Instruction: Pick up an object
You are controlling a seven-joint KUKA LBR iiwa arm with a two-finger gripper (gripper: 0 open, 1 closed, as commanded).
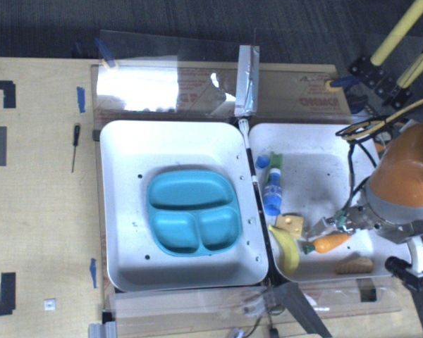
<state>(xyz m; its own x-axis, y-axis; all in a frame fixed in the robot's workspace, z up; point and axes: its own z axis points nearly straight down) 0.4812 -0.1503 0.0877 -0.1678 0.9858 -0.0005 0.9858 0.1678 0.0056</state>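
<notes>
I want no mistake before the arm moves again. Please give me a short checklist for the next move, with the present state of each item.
1. Pincer is over the right bin, near the carrot: ok.
2. Carrot sits between its fingers: cannot tell.
3. Carrot lies apart from the banana: ok.
4. Brown object lies close below the carrot and may be bumped: not ok.
5. Bottle lies away from the pincer: ok.
6. Blue tray stays in the left bin, out of the path: ok.
</notes>
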